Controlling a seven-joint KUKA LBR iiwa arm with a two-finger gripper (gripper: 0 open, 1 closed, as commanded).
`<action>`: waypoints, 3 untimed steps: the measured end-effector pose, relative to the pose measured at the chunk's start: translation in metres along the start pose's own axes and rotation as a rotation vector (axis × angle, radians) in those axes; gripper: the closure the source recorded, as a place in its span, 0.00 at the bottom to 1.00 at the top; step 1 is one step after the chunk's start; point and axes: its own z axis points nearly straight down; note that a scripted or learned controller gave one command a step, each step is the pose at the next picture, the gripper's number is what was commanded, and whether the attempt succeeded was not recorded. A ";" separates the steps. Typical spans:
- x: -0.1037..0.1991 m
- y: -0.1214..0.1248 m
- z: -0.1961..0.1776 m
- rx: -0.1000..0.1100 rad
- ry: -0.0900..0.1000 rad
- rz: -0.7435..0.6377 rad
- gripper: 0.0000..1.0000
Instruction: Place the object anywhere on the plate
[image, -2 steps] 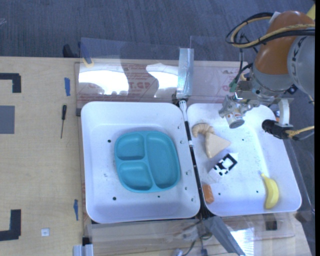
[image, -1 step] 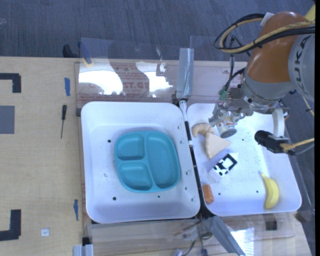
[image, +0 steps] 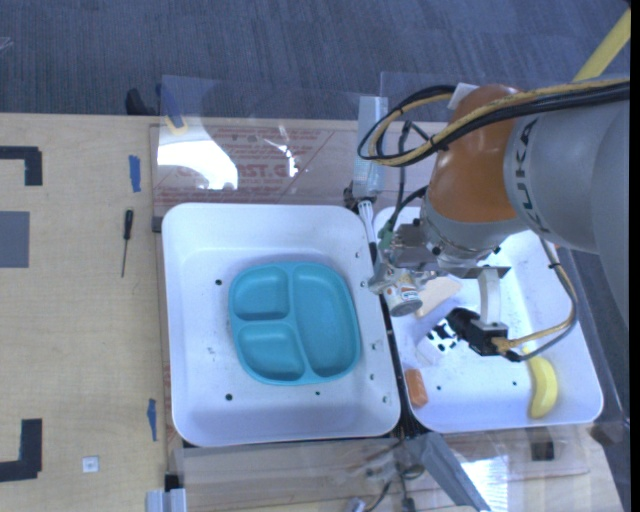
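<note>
A KUKA iiwa arm, seen from above: its broad, rounded links are cast in smooth light grey, with dark lettering partly visible on the casing near the wrist. A glossy orange band rings the joint above the wrist. Black cables, paired with a thin yellow strand, loop out in wide arcs beside the band and run back along the top of the arm. A yellow hose slants away at the upper corner. The pincer is a cluster of silvery metal parts with pale fittings.
</note>
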 end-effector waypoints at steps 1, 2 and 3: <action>0.063 -0.008 0.005 -0.003 0.001 -0.001 1.00; 0.060 -0.007 0.005 -0.005 -0.001 0.005 0.00; 0.053 0.051 -0.124 -0.026 0.001 0.004 0.00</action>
